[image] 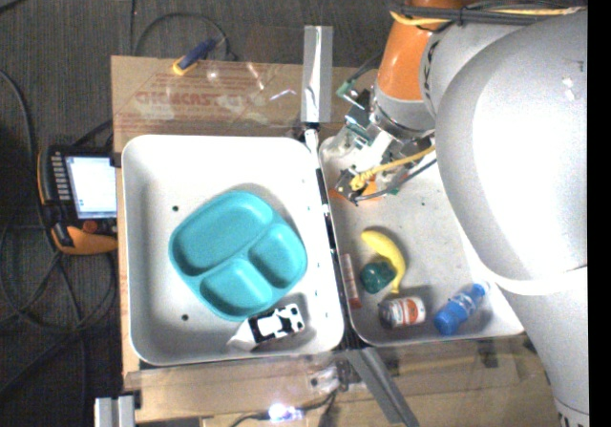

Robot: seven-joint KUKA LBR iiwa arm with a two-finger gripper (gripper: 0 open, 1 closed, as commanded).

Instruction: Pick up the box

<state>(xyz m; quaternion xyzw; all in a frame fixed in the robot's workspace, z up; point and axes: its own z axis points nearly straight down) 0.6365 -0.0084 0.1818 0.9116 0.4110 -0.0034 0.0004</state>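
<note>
Two white bins side by side | left bin: one teal divided plate, one black-and-white box just below the plate, near the front wall | right bin: one banana, one green item, one can, one blue bottle | gripper over right bin's far end, grasp state cannot be told.
</note>
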